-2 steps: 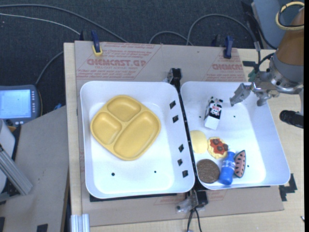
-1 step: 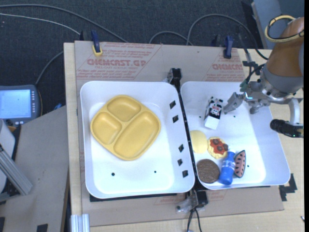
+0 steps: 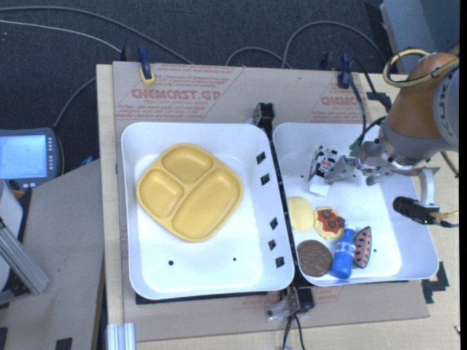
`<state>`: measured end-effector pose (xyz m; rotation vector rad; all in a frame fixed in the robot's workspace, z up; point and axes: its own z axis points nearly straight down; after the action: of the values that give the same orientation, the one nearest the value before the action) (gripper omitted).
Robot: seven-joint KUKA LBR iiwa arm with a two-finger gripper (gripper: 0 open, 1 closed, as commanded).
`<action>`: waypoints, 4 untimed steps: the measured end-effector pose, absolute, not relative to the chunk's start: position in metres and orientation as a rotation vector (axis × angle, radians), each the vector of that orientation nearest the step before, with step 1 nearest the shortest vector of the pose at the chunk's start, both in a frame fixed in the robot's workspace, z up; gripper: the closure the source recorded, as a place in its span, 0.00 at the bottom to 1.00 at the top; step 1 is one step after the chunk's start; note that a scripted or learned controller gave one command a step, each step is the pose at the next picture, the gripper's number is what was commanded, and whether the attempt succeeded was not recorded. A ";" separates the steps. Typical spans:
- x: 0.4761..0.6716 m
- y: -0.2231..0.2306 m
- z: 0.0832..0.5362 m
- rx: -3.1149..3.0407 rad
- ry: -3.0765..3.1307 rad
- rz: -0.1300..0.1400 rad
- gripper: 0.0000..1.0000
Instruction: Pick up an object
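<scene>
Your gripper (image 3: 325, 168) hangs over the right bin (image 3: 408, 268); I cannot tell its state; the pizza slice (image 3: 329, 222) lies just below it.

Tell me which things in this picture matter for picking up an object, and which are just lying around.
For the job:
gripper over the right white bin
pale yellow round piece
red and yellow round toy
brown round cookie
blue bottle
dark red slice

Lying about:
yellow divided plate in the left white bin
handheld screen off the bench
</scene>
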<state>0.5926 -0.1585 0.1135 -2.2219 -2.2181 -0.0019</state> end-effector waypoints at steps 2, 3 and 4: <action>0.598 -0.160 0.118 -2.228 -2.231 -0.013 1.00; 0.600 -0.149 0.173 -2.222 -2.228 -0.006 1.00; 0.599 -0.144 0.218 -2.221 -2.227 -0.005 1.00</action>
<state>0.5994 -0.1444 0.2183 -2.2214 -2.2270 -0.0048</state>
